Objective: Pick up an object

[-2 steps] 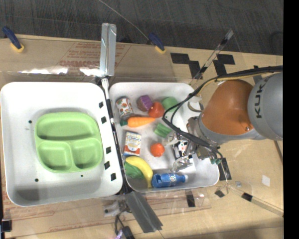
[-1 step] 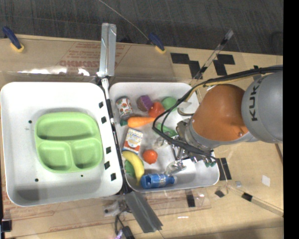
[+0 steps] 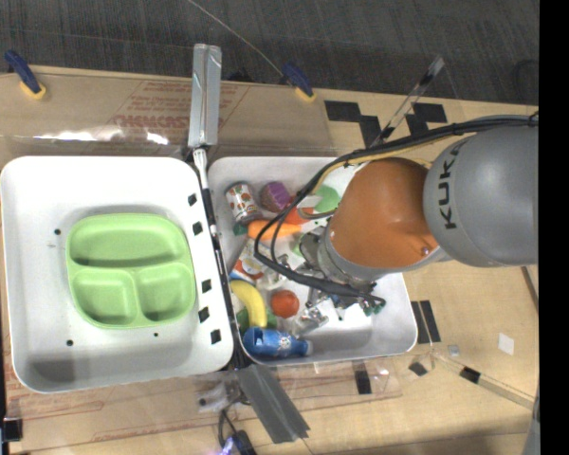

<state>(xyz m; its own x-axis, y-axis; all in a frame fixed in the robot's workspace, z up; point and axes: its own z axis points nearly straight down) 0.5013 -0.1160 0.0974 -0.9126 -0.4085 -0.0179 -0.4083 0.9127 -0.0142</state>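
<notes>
The right bin (image 3: 394, 317) holds a heap of small objects: a printed can (image 3: 242, 200), a purple piece (image 3: 277, 194), a green piece (image 3: 327, 197), an orange carrot-like piece (image 3: 273, 226), a yellow banana (image 3: 249, 301), a red ball-like fruit (image 3: 284, 302) and a blue bottle (image 3: 275, 343) lying along the front wall. My gripper (image 3: 315, 313) reaches down into this bin just right of the red fruit and above the blue bottle. The arm's orange band (image 3: 379, 216) and black cables hide most of the gripper and the middle of the bin.
The left bin (image 3: 28, 207) carries a green divided tray (image 3: 130, 268). A metal divider bar (image 3: 205, 102) stands between the bins at the back. The arm's grey body (image 3: 488, 192) covers the right bin's right side.
</notes>
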